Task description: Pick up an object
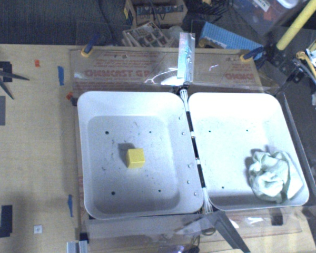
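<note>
— Pale wood makes up the bench point(31, 157), with two shallow white bins side by side on it. How much open room is around the pieces?

— Plenty in the left bin point(95, 101). A small yellow cube point(136, 157) sits alone on its flat floor, a little left of the middle, well apart from all four sloping walls. The right bin point(226, 100) holds a crumpled white and pale green cloth point(270, 174) pushed into its near right corner, touching or almost touching the wall there. The bins' inner rims meet along a dark seam point(192, 141).

— Which way does the cube point?

— Its sides look about equal, so I see no long axis. It rests flat on one face, its edges roughly square with the bin walls, perhaps turned slightly. The top face is bright yellow, the near face a shade darker, and a soft shadow lies to its upper left.

— And the cloth?

— A loose bunch, folds running every way, somewhat taller than wide in this view.

— What about the end effector?

— Wide or narrow, I cannot tell.
</note>
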Robot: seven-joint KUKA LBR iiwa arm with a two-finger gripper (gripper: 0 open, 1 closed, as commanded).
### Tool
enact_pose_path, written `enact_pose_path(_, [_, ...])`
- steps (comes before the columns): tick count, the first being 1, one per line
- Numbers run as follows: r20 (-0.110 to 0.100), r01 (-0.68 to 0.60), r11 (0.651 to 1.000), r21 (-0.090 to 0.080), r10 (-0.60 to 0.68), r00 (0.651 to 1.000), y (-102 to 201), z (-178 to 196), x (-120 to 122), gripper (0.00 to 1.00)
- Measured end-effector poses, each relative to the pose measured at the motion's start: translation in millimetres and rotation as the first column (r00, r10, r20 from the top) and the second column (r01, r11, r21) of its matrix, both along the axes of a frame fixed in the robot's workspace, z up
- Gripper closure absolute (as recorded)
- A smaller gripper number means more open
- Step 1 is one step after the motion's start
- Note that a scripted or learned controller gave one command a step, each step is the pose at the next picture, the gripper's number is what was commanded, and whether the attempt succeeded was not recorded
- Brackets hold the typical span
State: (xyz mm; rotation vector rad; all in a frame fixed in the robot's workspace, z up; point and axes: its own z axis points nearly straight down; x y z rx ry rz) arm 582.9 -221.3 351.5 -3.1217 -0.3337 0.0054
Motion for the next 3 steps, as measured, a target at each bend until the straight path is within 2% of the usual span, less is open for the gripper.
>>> enact_pose_path(1, [0.000,-0.003,1.000,0.000,0.003,1.000,2,11,1,1.00])
enact_pose_path(2, [0.004,-0.198,0.980,-0.003,0.198,0.980,16,34,58,1.00])
enact_pose_path(3, [0.000,0.011,1.000,0.001,-0.011,1.000,8,-6,42,1.00])
